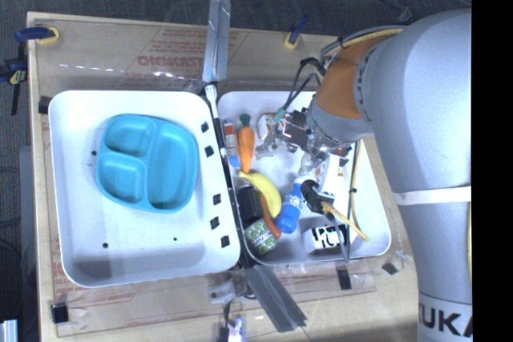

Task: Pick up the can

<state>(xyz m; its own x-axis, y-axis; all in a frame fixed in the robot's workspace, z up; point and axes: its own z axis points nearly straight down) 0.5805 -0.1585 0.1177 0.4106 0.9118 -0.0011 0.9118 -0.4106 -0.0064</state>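
The can (260,235), small with a green patterned label, lies in the near left corner of the right bin (375,214), just below the banana. My gripper (282,135) hangs over the middle of that bin, near its far half, to the right of the carrot. It is well apart from the can, up and to the right of it. The grey wrist with its orange band hides the bin's far right part.
Around the can lie a yellow banana (267,192), an orange carrot (246,148), a blue bottle (290,207), a dark object (249,205) and a white box with black print (327,237). The left bin (80,244) holds a blue divided plate (148,162).
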